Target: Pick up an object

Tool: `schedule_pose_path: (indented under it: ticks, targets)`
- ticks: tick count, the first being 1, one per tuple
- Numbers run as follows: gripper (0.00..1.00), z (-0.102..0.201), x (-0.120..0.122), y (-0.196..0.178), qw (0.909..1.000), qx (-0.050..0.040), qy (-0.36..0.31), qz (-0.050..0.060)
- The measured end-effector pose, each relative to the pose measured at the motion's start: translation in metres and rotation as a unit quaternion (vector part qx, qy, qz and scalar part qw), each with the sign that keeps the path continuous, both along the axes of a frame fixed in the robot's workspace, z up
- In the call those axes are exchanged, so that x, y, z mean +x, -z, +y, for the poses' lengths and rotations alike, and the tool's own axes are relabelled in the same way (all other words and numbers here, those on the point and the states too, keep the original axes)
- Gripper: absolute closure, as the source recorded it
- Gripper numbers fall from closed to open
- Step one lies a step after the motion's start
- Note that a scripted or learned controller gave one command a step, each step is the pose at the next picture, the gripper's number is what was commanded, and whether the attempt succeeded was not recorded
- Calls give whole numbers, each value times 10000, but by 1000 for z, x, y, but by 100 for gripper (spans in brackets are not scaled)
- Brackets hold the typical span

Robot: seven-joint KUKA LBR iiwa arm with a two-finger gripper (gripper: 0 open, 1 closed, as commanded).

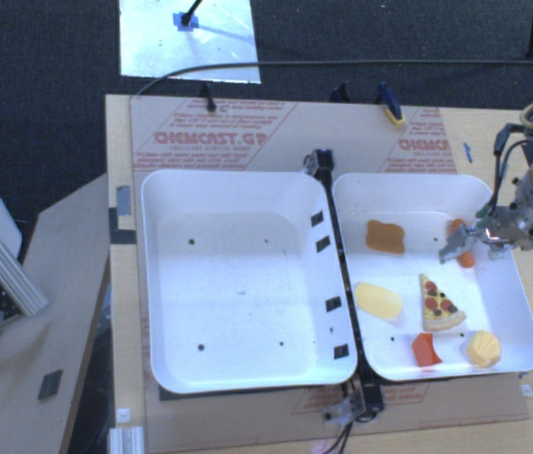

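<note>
the small orange-red piece (463,244) lies at the right bin's (408,189) far right wall, partly hidden by the gripper (465,245) directly over it — whether the claw is apart or together cannot be told. it is judged light, stiff and slippery, best pinched across its narrow sides. five others are counted: one bread slice (385,236), one pizza slice (438,304), one pale yellow piece (378,301), one red piece (425,350), one yellow lump (483,348).

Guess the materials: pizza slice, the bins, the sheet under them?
Pizza slice: likely moulded plastic toy food, matte, flat printed-looking toppings. Bins: white plastic by the look, smooth with a slight sheen and rounded moulded corners. Sheet: probably acrylic under brown protective paper, going by the printed lettering on it.
</note>
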State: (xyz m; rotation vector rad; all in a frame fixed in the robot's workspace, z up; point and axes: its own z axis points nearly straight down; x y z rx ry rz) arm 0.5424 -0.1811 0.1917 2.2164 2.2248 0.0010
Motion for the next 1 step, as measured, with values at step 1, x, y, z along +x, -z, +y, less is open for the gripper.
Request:
schedule_pose_path:
  ticks: [1]
  targets:
    - [0, 14, -44, 111, 10000, 6, 26, 9]
